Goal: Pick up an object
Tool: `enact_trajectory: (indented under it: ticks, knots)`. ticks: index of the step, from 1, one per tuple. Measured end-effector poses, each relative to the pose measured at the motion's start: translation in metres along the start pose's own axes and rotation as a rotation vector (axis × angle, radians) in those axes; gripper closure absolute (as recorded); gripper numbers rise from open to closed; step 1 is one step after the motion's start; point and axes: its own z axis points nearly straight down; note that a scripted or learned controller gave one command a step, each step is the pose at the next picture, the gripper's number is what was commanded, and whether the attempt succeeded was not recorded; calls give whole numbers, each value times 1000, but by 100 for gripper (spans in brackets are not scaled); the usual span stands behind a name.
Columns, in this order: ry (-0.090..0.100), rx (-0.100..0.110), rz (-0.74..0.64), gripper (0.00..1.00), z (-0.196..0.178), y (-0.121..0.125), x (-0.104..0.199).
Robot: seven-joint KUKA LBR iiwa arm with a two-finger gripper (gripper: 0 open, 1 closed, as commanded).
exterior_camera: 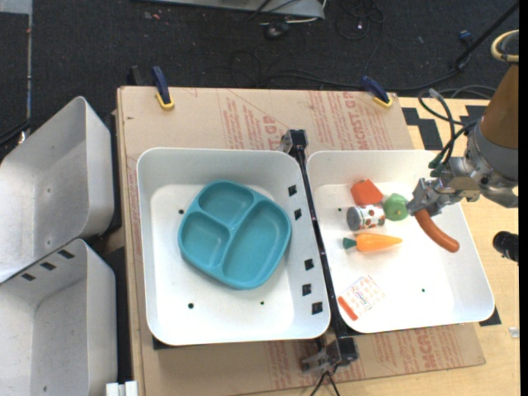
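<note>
Objects in play: right bin (462,304) carries the cluster, all in its upper half, near the arm's side.
Sausage: a red-brown sausage (439,231) lies slanted on the bin floor, its upper end right under the hand.
Green ball: a small green ball (396,207) sits just left of the hand, touching or almost touching the can beside it.
Can: a little silver can with red dots (365,217) lies on its side, just left of the green ball.
Orange block: an orange-red piece (366,191) sits just above the can.
Carrot: a toy carrot (375,242) lies flat below the can, green tip pointing left.
Card: a small printed packet (360,295) lies apart from the rest, toward the bin's lower left.
Hand: the hand (429,196) is low over the right bin, between the green ball and the sausage's top end; how far its fingers are spread, I cannot tell, and nothing is clearly seen between them.
Arm: grey arm (495,159) comes in from the right, orange band above the wrist.
Left bin: left bin (165,304) holds a teal divided plate (235,233), three compartments, lying flat at a tilt near the middle.
Bench: brown board on the bench (239,118) under both bins, which sit side by side and touching.
</note>
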Motion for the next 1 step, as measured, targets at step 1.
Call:
enact_trajectory:
  ticks: [1]
  knots:
    - [3, 7, -5, 100, 10, 12, 58]
